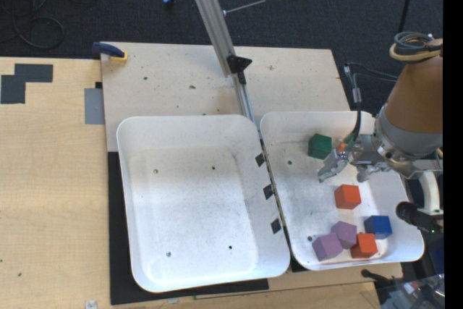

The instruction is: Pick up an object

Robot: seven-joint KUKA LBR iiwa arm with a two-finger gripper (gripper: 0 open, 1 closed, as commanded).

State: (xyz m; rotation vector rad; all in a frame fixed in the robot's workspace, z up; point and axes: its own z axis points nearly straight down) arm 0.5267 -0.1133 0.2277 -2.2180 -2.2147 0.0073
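Two blocks flanked the gripper [338, 167]: green cube [319, 146] just up-left, orange cube [348, 196] just below. Its fingers stood spread, holding nothing.

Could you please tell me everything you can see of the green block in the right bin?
The green block is a small dark-green cube, matte and foam-like, lying flat on the floor of the right bin near its far edge. It sits alone, apart from the other blocks, with the gripper just beside it toward the arm; contact cannot be told.

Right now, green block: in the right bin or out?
In. The green block sits on the right bin floor near its back wall, just left of the gripper.
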